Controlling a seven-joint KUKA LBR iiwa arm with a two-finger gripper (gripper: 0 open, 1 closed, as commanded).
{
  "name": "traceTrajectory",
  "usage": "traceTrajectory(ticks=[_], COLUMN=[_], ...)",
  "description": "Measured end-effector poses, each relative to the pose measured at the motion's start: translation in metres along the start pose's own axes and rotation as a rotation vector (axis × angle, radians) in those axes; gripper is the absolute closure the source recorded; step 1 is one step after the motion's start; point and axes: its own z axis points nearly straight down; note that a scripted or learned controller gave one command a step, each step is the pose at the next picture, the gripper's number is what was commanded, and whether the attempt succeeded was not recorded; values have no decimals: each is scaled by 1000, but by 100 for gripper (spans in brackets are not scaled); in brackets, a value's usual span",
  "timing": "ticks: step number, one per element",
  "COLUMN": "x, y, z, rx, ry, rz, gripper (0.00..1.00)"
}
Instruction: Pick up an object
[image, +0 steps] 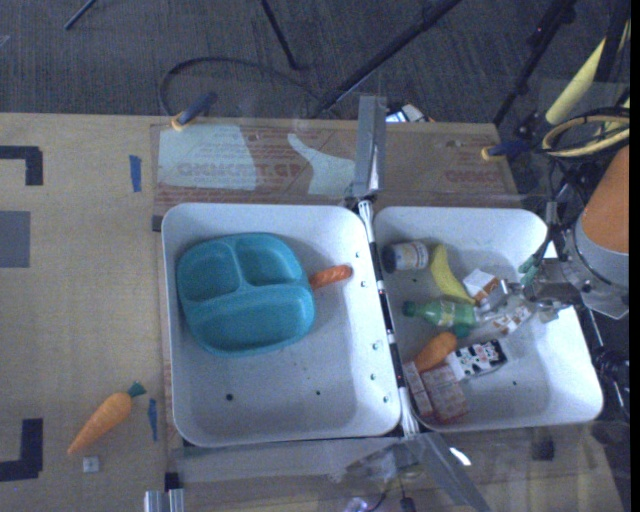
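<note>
Clutter is filling the right bin (575, 385), and the arm's gripper (520, 296) is reaching into it from the right, low over the pile near the bin's middle. Whether anything is caught in the gripper cannot be told; the parts blur together with the small packages beneath. Just beside the tool, a small white and orange packet (486, 286) is lying, and a green bottle (442, 314) is lying on its side pointing left. A yellow banana (447, 273) is resting above the bottle, close to a small can (404, 257) with a dark lid near the bin's upper left corner. Below the bottle, an orange carrot-like piece (435, 351) is leaning against a black and white carton (478, 358), and a reddish wrapped pack (436, 391) is sitting along the lower left wall.

The arm's grey wrist, with its orange band (612, 210), is hanging over the bin's right edge. In the left bin (290, 400), a teal divided tray (245, 290) is lying, with a small orange carrot (331, 275) touching its right rim. Outside the bins, on the wooden bench (70, 330), another toy carrot (102, 419) with a green top is lying well apart to the lower left.
</note>
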Motion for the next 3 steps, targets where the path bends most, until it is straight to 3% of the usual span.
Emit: traceTrajectory(ticks=[1, 2, 3], x=[-13, -15, 8], y=[49, 49, 14], z=[137, 127, 149], rx=[-6, -7, -12], ry=[-2, -3, -6], rz=[-221, -219, -259], gripper=[0, 100, 100])
